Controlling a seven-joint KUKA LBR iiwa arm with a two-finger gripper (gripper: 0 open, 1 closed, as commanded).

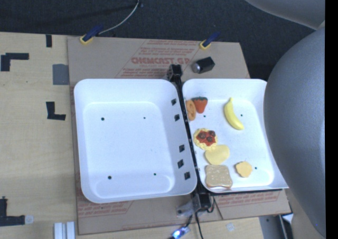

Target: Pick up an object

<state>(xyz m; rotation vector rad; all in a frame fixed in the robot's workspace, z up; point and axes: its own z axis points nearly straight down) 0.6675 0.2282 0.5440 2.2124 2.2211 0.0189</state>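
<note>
A robotics lab is showing here: two shallow white plastic bins (127,87) are sitting on a brown cardboard sheet (153,58) taped to the desk (31,127), cables (124,19) trailing nearby.

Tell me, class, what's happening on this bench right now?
A grey robot arm looms over the right side of the bench, above the right bin. That bin holds toy food: a banana, a strawberry, a small pizza, a bread slice and a few other pieces. Everything lies loose in the bin. The left bin sits beside it.
</note>
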